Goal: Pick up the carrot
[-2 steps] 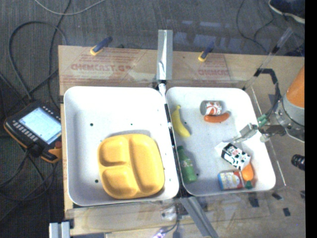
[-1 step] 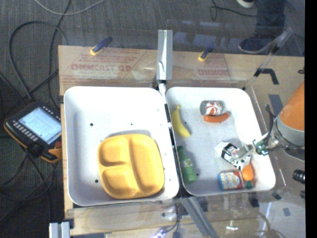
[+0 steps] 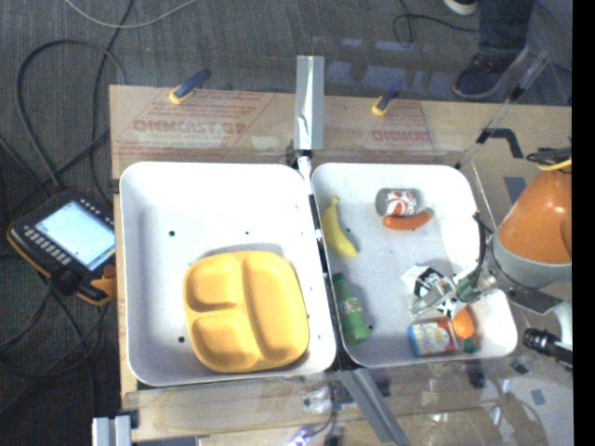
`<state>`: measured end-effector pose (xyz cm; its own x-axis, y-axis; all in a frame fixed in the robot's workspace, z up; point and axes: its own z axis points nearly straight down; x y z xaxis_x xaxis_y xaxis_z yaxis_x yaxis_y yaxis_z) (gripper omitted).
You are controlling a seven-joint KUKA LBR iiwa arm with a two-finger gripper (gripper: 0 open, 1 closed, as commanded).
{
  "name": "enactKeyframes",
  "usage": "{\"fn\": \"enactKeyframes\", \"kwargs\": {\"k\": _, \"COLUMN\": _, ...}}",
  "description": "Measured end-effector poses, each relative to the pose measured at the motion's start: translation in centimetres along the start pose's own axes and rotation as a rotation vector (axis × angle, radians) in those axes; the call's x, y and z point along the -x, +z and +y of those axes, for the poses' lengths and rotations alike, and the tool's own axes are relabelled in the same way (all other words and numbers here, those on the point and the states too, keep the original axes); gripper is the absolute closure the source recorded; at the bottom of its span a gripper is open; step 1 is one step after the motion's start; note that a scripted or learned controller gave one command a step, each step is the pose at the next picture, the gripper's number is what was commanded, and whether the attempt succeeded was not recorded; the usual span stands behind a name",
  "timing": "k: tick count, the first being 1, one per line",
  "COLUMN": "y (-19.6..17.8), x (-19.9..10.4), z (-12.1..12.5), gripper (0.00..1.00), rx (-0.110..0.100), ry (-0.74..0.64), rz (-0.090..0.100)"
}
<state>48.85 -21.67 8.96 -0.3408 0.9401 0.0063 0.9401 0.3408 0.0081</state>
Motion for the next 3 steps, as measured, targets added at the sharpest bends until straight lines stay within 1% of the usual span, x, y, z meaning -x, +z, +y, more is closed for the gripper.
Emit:
{"fn": "enactKeyframes", "kwargs": {"k": 1, "y": -9.7, "x": 0.3, "z": -0.5, "gripper": 0.00, "rx": -0.008, "ry": -0.033, "rz": -0.005}}
{"fn": "enactKeyframes", "kwargs": {"k": 2, "y": 0.0, "x": 0.3, "z": -0.1, "gripper": 0.00, "rx": 0.000, "ry": -0.128, "rz": -0.006}}
{"fn": "enactKeyframes", "kwargs": {"k": 3, "y": -1.1, "x": 0.4, "z": 0.0, "gripper": 1.00, "rx": 0.005, "ry": -0.128, "rz": -0.010}}
